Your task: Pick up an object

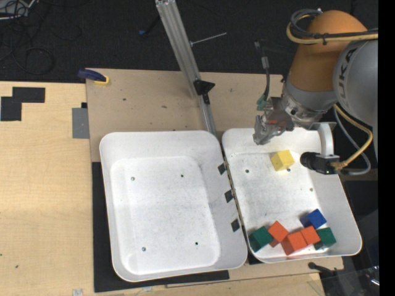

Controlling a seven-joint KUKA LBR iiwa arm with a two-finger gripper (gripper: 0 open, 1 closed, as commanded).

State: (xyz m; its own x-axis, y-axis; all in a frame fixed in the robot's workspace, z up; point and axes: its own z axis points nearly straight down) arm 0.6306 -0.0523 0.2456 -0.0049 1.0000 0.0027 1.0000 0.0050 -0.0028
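You see gripper (266,134) over right bin's (345,214) far edge, near yellow cube (282,160); finger state unclear; coloured blocks (295,235) clustered at near edge.

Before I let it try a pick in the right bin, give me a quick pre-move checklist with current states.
1. Gripper over right bin, at its far edge: ok.
2. Yellow block lies alone, free on all sides: ok.
3. Gripper directly above yellow block: not ok, it sits up and left of it.
4. Finger opening: cannot tell.
5. Other blocks crowded in the near corner, touching: not ok for an easy pick.
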